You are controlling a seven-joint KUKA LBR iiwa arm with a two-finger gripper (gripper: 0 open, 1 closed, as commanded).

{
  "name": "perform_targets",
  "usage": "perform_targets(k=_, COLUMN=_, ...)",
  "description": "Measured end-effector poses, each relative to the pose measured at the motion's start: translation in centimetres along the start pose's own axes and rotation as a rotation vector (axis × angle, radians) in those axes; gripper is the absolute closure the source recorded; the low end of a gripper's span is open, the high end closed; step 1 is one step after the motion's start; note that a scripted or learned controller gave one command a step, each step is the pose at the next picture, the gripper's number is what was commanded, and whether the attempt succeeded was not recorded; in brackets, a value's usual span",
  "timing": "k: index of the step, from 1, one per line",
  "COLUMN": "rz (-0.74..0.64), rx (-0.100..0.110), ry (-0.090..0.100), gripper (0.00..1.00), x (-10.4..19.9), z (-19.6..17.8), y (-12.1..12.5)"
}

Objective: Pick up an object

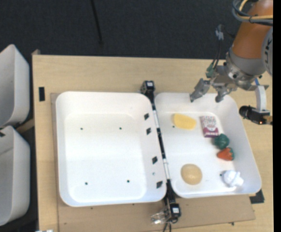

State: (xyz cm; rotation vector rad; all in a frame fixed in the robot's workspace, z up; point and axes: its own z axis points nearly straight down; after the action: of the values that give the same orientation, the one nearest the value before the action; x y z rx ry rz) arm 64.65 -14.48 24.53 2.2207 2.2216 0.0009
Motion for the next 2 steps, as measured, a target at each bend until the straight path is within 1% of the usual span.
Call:
perform_targets(k=1, rz=-0.003, rx=0.008, ry=-0.001, gripper=0.0, x=1.6, z=15.2, y=-0.6)
perform_targets(k=2, rz=-0.002, rx=-0.002, ry=-0.001, gripper=1.0, x=1.5, z=13.3, y=-0.3)
